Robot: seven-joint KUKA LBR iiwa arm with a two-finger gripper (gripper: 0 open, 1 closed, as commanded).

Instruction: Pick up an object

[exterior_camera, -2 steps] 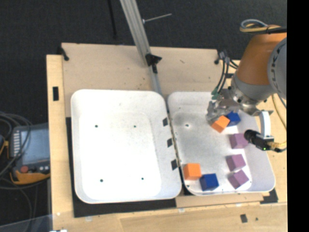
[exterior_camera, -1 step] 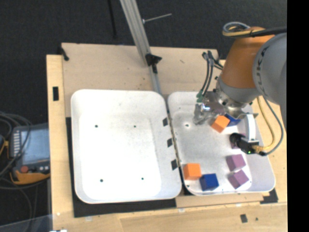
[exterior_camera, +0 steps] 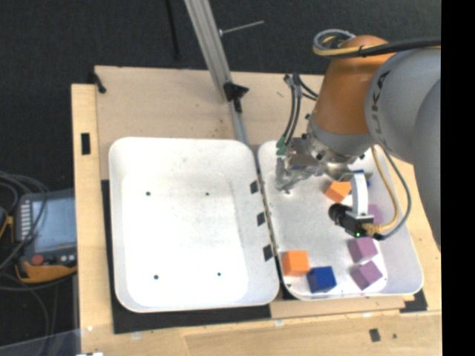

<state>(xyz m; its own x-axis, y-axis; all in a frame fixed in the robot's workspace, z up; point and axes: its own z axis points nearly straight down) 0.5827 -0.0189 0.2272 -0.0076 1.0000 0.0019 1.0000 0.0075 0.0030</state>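
My gripper (exterior_camera: 285,178) hangs over the upper left part of the right bin (exterior_camera: 393,284), close to its left wall. Its tip is above bare white floor, and I see no object at it. An orange block (exterior_camera: 296,262) and a blue block (exterior_camera: 321,279) lie near the bin's front left. Two purple blocks (exterior_camera: 363,248) (exterior_camera: 367,274) sit at the front right. Another orange block (exterior_camera: 338,191) lies just right of the gripper, partly under the wrist. The arm hides part of a blue piece (exterior_camera: 359,177) and a pale purple one (exterior_camera: 374,213).
The left bin (exterior_camera: 185,221) lies beside the right one, with black clips (exterior_camera: 261,217) along their shared edge. A slanted metal rail (exterior_camera: 211,47) rises behind the bins. A black cable fitting (exterior_camera: 347,219) hangs from the arm over the right bin. A control pendant (exterior_camera: 44,232) sits off the bench at left.
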